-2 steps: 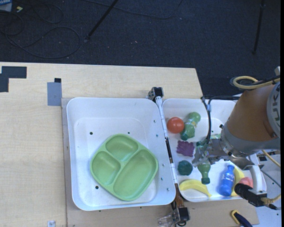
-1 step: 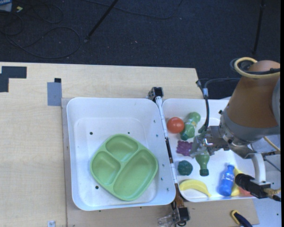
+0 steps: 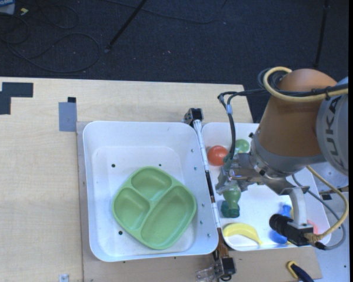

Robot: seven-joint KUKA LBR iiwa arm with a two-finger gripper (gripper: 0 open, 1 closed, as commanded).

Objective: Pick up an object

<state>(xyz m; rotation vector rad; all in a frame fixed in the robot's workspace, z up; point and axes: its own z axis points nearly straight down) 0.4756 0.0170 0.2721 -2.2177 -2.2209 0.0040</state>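
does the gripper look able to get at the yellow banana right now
Probably yes: the banana lies uncovered in the right bin, close to the gripper, with nothing on top.

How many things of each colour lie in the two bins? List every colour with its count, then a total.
Green: 3 (plate, pale ball, dark lump)
Red: 1 (red ball)
Yellow: 1 (banana)
Blue: 2 (upper piece, lower piece; possibly one thing)
Total: 7
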